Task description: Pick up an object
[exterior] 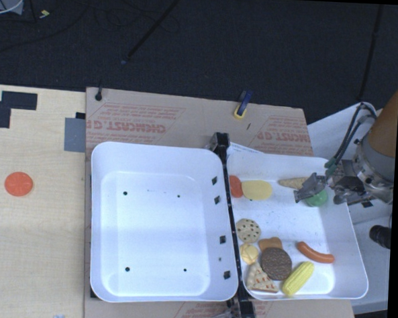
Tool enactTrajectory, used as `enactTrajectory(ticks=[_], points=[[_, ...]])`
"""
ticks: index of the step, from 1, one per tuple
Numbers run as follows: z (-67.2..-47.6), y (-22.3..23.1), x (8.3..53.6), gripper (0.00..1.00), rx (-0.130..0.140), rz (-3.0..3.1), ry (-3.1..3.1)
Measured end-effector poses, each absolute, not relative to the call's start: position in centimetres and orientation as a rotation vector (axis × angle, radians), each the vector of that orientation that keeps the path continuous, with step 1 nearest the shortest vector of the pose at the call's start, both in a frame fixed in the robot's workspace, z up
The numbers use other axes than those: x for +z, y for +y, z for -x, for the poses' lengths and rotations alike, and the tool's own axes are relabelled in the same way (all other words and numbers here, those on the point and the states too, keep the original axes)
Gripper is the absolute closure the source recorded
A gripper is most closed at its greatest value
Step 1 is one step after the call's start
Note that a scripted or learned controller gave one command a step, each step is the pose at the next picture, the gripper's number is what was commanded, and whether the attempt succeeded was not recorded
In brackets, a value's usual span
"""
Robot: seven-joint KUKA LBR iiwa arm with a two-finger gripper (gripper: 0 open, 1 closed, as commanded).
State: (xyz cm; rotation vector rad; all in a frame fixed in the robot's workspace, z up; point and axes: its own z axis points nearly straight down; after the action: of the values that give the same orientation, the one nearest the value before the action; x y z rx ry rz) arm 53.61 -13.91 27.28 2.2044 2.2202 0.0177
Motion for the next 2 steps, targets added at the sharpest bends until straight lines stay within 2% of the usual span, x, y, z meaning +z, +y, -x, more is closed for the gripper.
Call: enactTrajectory(ticks=[1, 2], points=[[-58.2, -6.7, 18.2, 0.00, -0.003, -2.219, 2.234], [-64.6, 1.2, 18.7, 0.00, 0.006, -2.213, 2.231]])
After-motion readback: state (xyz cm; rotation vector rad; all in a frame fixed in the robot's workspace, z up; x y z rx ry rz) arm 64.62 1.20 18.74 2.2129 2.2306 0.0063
